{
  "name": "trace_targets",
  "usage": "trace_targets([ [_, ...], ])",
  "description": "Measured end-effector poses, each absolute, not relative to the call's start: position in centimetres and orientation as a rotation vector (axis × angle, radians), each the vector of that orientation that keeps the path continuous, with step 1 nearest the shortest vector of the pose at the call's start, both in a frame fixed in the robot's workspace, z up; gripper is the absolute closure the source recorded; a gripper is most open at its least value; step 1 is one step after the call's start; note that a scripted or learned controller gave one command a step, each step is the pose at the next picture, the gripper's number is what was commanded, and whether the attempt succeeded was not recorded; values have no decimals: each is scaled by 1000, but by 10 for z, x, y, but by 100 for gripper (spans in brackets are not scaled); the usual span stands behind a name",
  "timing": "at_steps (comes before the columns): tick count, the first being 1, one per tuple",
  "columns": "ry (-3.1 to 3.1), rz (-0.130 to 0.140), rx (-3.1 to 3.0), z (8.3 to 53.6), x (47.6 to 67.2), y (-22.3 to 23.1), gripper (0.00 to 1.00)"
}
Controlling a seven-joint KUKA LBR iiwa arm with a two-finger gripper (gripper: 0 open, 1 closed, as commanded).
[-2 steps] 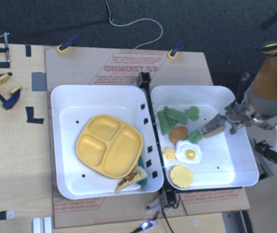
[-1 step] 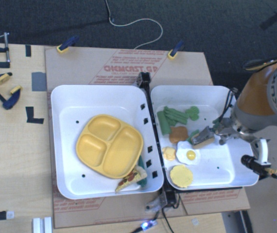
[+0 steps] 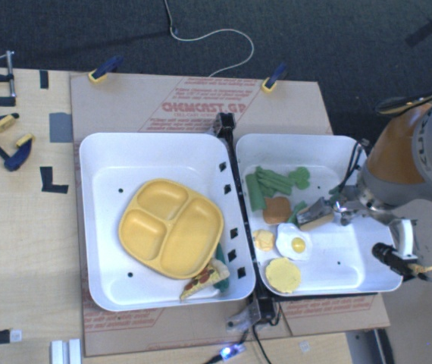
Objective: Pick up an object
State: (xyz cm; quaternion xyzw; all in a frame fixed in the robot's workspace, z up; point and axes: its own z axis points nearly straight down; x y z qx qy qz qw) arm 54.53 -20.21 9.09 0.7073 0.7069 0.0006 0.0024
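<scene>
The left white plastic bin (image 3: pixel 102 203) holds a yellow sectioned plastic tray (image 3: pixel 172 227) and a toy pizza slice (image 3: pixel 205 280). The right white bin (image 3: pixel 345 275) holds green toy beans (image 3: pixel 270 183), a brown patty (image 3: pixel 277 208), a fried egg (image 3: pixel 294 243) and a yellow disc (image 3: pixel 283 274). My gripper (image 3: pixel 314 214) reaches low beside the patty; whether my jaws are apart, I cannot tell.

I see toy food in right bin (image 3: pixel 337 275): green vegetable piece (image 3: pixel 273 183) at back, brown round piece (image 3: pixel 277 208) just before it, fried egg (image 3: pixel 294 243) mid-bin, pale yellow chunk (image 3: pixel 264 240) beside egg, yellow disc (image 3: pixel 283 275) at front, possibly a tortilla.
</scene>
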Motion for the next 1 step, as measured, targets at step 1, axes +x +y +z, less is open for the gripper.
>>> trace_targets([
  [1,2224,18,2217,101,549,-197,100],
])
